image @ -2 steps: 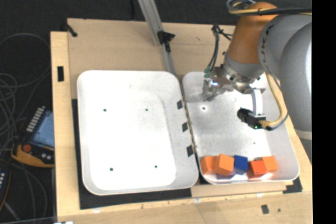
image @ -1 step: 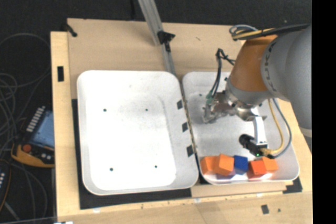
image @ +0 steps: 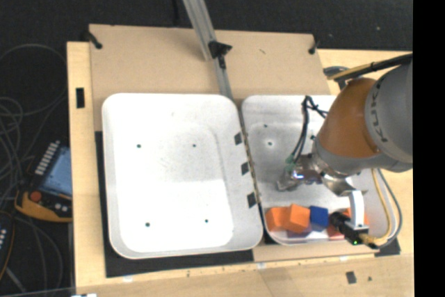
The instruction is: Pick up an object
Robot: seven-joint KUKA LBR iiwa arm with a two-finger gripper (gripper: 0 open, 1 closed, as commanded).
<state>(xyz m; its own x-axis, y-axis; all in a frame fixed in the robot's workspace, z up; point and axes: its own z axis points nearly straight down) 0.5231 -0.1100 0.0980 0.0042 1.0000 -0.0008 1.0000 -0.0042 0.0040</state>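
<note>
Reaching in from the right edge of the frame, the grey arm (image: 396,118) with its orange band (image: 348,129) extends over the right bin (image: 268,122), which sits in the centre-right of the frame beside the left bin (image: 167,170). The gripper (image: 290,177) hangs at the arm's lower left end, over the middle of the right bin's floor, close to the divider between the two bins. The wrist hardware covers its tip, so its degree of opening cannot be told, and no object is seen between its parts.

Objects lie in the lower portion of the right bin, along its bottom wall. The orange block (image: 288,218) sits lower right of the gripper, near but apart from it. The blue block (image: 318,217) rests just beside the orange block, on its right. A small red piece (image: 336,233) lies just right of the blue block at the bin's lower rim, partly hidden by a dark part of the arm assembly.

A metal rail (image: 198,7) runs diagonally from the upper centre of the frame down to the gap between the bins. A handheld controller (image: 49,181) with cables lies at the left edge of the frame, off the bench (image: 201,52).
</note>
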